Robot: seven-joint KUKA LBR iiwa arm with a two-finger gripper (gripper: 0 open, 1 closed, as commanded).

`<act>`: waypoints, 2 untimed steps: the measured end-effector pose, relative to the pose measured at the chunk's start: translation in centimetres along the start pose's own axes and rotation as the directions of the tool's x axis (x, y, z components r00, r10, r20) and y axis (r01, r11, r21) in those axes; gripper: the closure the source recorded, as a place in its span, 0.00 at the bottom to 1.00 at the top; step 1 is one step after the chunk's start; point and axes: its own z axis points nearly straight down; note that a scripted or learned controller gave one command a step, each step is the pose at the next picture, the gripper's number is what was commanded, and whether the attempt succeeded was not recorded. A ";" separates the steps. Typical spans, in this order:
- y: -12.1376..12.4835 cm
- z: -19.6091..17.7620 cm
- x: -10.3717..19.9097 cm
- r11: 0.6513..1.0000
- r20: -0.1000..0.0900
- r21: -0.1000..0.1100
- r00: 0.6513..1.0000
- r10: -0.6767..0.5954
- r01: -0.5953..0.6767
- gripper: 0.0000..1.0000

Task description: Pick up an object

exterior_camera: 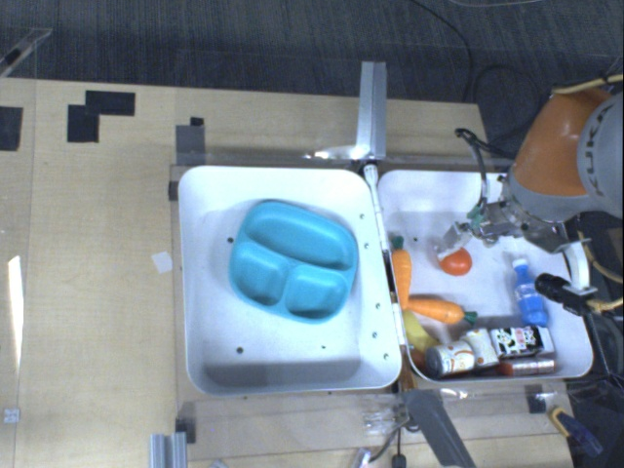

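My gripper hangs low over the back middle of the right bin, open with nothing between its fingers. A small red tomato-like ball lies on the bin floor just in front of the fingertips, close to them but not held. Around it lie an orange carrot, a second carrot against the bin's left wall, a blue bottle and a yellow piece.
A black-and-white carton, a can and a dark red tube crowd the right bin's front edge. The left bin holds a blue divided plate. A metal post rises between the bins at the back.
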 end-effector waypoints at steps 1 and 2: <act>-1.8 3.5 -0.7 0.985 0.000 -0.006 0.985 0.175 -0.175 0.00; -1.5 2.3 -0.7 0.985 0.002 -0.015 0.985 0.173 -0.173 1.00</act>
